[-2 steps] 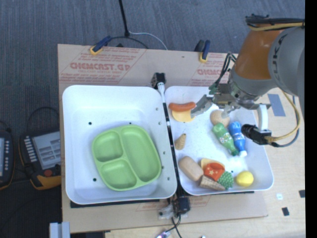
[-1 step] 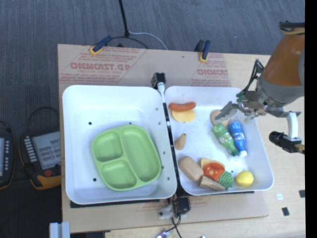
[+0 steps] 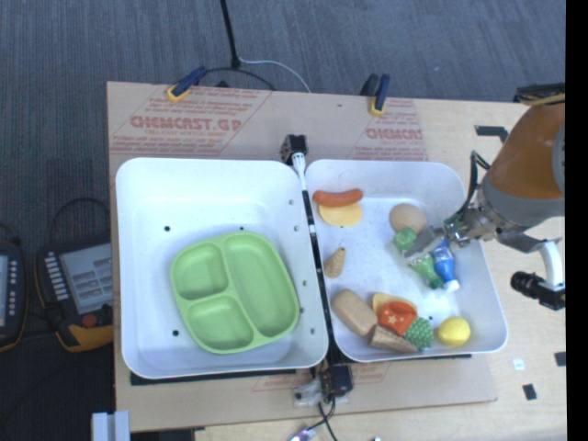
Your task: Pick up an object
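In the right bin, toward its right wall, the gripper is seen lowered among toy food, its tips just beside a blue bottle and a green piece; whether the jaws are open or closed, or anything is held, cannot be told from this slanted view. The reaching step seems to be in hand; next, a firm closure and a straight lift would be called for. The bench is covered with brown board, and dark carpet is seen on the far side. A green tray lies in the left bin.
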`<state>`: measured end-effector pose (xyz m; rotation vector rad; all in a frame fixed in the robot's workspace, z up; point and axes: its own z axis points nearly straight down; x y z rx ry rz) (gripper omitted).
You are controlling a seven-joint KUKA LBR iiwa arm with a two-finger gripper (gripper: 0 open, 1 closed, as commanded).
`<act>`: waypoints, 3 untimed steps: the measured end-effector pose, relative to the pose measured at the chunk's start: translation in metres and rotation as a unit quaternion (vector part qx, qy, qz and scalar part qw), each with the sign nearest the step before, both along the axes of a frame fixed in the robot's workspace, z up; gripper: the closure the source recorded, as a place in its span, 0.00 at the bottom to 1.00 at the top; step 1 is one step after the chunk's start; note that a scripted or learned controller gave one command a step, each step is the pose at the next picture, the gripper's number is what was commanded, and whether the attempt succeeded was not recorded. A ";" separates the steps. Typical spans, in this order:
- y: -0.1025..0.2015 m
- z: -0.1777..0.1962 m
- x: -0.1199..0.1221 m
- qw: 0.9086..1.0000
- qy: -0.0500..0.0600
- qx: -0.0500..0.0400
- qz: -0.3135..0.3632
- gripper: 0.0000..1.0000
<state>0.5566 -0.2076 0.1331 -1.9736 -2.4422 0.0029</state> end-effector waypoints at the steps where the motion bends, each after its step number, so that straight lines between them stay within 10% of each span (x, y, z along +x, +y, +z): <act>1: 0.027 -0.040 0.024 1.000 -0.002 -0.001 0.015 0.00; 2: 0.026 -0.029 0.025 1.000 -0.004 -0.002 0.015 1.00; 3: 0.100 0.107 -0.019 0.999 -0.002 0.000 0.036 1.00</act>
